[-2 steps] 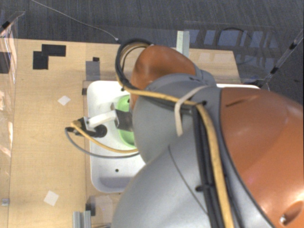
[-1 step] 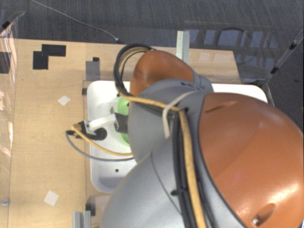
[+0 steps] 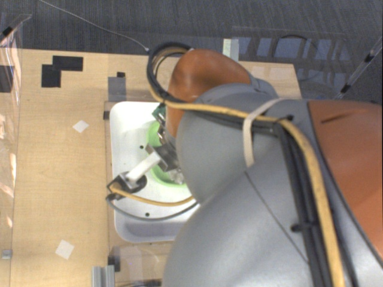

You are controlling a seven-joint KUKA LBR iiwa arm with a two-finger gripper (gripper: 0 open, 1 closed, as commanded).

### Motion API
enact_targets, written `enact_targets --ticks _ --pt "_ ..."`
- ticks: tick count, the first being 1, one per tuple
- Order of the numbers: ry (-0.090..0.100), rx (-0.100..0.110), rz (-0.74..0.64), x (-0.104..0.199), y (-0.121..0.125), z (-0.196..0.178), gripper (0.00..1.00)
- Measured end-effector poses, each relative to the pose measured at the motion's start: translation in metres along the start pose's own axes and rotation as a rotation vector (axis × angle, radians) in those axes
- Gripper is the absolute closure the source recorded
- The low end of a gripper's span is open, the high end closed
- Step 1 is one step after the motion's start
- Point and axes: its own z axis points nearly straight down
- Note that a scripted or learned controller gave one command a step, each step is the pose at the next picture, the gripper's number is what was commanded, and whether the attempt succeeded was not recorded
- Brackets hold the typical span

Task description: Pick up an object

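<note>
**Reaching into the left bin for the green object**

A light green object lies in the white bin, near the middle of its visible part, and the arm covers most of it. I cannot tell its whole shape. The gripper is low in the bin, right over this green object, but whether it is closed or not cannot be read from here, and nothing can be seen held in it. A white tube-like piece with a dark end and a yellow cable stand out to its left. For a good grasp, I think the descent should be straight and slow, centred on the green object, away from the bin wall. The cable could catch on the rim.
</note>
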Motion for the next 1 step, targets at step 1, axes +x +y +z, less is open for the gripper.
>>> enact_targets --ticks 1 --pt "-0.001 0.001 0.268 -0.0005 0.0 0.0205 1.0"
